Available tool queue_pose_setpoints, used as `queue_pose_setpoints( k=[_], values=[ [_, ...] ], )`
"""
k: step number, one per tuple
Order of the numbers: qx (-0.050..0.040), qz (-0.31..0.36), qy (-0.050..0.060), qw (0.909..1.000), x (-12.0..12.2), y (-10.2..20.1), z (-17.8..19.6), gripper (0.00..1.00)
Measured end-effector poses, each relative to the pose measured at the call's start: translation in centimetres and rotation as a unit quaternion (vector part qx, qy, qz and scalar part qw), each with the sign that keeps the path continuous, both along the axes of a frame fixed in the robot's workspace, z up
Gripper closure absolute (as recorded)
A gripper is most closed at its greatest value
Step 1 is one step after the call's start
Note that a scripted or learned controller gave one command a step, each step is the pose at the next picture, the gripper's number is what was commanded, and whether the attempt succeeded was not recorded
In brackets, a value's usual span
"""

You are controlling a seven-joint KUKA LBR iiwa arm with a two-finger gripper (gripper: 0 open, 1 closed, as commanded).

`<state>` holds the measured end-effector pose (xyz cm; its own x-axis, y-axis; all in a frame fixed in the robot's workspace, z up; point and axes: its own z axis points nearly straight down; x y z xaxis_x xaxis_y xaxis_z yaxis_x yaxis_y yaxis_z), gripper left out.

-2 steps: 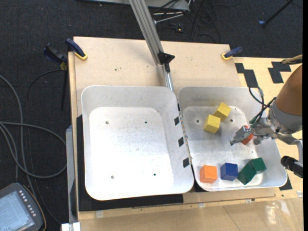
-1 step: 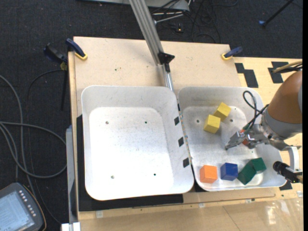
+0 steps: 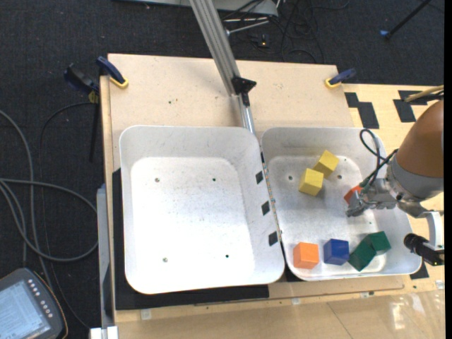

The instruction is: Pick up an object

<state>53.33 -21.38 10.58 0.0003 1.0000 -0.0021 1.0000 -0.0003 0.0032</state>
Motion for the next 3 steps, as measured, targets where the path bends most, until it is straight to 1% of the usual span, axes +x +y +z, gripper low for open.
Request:
queue_pose_setpoints(
  k=[1,2,3],
  values=[
    [-0.0004,0.001,-0.001,1.0000,0.7,-0.3,4.5,1.00],
    [-0.0007,0.002,-0.002,1.0000,1.4,-0.3,10.8,1.00],
    [0.0003,0.002,0.001,1.0000,1.5,-0.3,10.8,1.00]
  ],
)
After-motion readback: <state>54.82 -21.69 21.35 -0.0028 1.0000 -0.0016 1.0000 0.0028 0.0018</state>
